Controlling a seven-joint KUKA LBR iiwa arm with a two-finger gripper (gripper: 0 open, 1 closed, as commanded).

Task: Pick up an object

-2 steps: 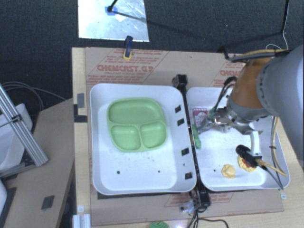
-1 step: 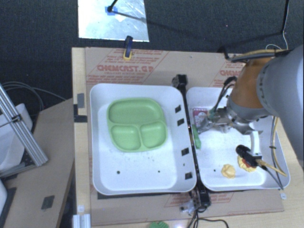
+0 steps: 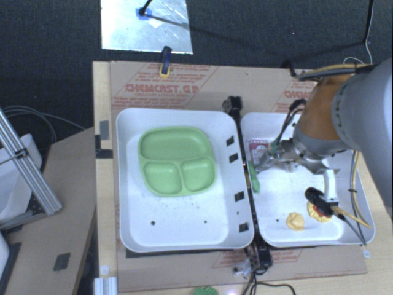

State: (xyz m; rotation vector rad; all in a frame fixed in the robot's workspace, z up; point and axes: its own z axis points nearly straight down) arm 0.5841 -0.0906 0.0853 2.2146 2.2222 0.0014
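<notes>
Camera view: hand (image 3: 263, 158) just above green stick (image 3: 253, 178).

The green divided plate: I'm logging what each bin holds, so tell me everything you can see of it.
The green divided plate is pale green and looks like smooth moulded plastic, a rounded rectangle with a raised rim. Ridges split it into three compartments: one long one across the far side and two smaller ones on the near side. It lies flat, right way up and slightly turned, in the upper middle of the left bin, resting on the bin's white floor. Nothing lies in it or touches it otherwise.
</notes>
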